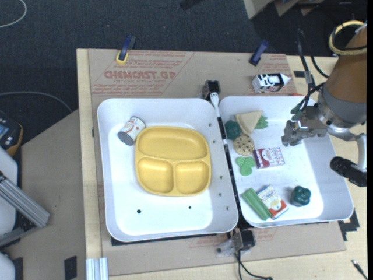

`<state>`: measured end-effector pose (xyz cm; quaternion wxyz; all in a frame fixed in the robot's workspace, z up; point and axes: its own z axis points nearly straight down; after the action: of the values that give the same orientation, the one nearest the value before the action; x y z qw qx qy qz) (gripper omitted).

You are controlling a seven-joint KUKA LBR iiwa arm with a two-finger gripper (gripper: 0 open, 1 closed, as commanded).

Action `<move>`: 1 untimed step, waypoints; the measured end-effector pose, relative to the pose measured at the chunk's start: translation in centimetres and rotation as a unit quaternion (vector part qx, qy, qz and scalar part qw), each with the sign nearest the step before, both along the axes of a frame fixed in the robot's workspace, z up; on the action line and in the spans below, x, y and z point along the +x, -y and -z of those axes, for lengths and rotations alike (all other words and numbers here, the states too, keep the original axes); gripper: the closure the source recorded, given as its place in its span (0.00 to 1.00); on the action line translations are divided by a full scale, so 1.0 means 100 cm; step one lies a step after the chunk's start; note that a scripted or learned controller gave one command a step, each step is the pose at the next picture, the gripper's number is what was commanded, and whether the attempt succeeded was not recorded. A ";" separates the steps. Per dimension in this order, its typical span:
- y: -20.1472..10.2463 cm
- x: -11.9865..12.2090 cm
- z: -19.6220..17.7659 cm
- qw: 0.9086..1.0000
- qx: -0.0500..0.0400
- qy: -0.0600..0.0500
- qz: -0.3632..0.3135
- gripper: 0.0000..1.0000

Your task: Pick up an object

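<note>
Camera: one fixed view, set above the tabletop (175, 69) and looking down at a slant.
Facing: far edge of the tabletop at the top of the frame, near edge at the bottom; dark floor across the upper frame.
Nearness: far enough to take in both white bins, left bin (111, 156) and right bin (326, 179), side by side mid-frame.
Arm (349, 80): enters from the right edge.

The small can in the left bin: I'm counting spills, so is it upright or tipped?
Tipped: the can lies on its side beside the yellow tray.
</note>
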<state>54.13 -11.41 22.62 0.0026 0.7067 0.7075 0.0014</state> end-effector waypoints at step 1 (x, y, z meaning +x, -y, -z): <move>-0.047 -0.006 0.009 1.000 0.002 -0.004 -0.002 1.00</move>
<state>53.55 -6.72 21.75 -0.0019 0.7054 0.7089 0.0000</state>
